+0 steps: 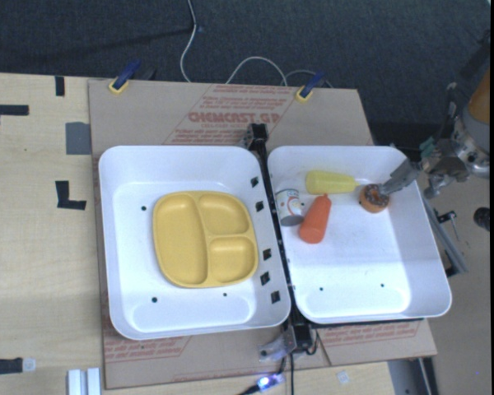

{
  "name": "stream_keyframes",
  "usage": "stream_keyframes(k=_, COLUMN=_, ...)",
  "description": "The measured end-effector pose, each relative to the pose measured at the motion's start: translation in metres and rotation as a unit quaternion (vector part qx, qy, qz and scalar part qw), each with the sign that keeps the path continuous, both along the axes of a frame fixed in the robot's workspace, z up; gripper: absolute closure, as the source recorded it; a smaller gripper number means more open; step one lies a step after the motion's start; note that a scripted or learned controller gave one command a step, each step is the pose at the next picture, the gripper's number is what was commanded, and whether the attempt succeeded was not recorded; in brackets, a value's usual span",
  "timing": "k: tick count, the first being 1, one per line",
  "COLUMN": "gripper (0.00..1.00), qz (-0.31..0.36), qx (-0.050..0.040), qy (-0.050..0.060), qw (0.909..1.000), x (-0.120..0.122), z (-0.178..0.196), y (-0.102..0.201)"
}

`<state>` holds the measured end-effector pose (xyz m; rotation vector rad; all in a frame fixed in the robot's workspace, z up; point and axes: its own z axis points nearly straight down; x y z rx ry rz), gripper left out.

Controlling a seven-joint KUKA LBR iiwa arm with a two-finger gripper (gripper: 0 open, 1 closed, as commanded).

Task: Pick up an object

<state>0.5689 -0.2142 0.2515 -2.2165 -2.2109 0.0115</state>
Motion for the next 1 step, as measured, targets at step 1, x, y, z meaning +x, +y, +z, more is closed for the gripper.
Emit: stream_keyframes(k=1, gripper=0.00, qz=0.002, qx=-0.0015, qy=-0.006, qw=1.0000, x=0.0025, z=0.0067, y=0.0005)
